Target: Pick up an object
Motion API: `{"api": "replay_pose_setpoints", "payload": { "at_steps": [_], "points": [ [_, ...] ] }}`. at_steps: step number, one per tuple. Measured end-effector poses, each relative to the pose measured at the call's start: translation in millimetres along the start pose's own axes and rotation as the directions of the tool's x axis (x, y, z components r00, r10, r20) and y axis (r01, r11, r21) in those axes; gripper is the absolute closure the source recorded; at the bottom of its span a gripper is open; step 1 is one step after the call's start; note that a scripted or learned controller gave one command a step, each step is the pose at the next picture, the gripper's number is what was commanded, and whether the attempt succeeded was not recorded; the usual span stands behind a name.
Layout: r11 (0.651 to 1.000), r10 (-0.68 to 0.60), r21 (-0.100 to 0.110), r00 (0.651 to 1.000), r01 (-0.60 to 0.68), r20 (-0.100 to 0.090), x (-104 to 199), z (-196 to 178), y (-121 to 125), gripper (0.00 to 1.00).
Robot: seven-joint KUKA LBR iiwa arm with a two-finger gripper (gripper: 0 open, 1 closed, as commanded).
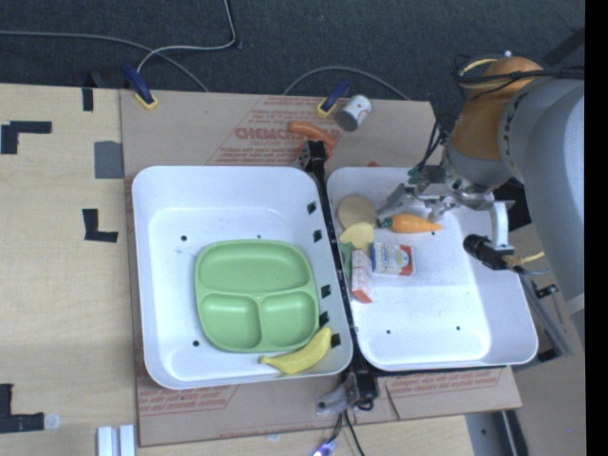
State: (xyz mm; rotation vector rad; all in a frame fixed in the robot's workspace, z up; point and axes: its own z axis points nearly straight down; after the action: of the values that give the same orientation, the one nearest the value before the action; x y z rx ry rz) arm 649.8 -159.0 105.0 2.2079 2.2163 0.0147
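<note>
Gripper (410, 218) sits over the far left part of the right bin (494, 345), a carrot (415, 224) right at its fingers; can't tell whether they grip it. Small carton (393, 258) just near of it. Left bin (157, 255) holds green plate (255, 294), banana (299, 355) at its near edge.

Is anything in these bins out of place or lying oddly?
Mostly tidy. The banana sits off the green divided plate, wedged against the left bin's front wall. In the right bin, the small items crowd the left side, and a flat packet leans up against the dividing wall rather than lying flat.
</note>
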Motion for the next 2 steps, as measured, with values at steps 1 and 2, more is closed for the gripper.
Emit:
{"api": "replay_pose_setpoints", "payload": {
  "at_steps": [1,2],
  "points": [
    [1.000,0.004,-0.011,1.000,-0.003,0.010,3,7,-32,0.00],
    [1.000,0.002,0.010,1.000,-0.002,0.000,2,17,-44,0.00]
  ]
}}
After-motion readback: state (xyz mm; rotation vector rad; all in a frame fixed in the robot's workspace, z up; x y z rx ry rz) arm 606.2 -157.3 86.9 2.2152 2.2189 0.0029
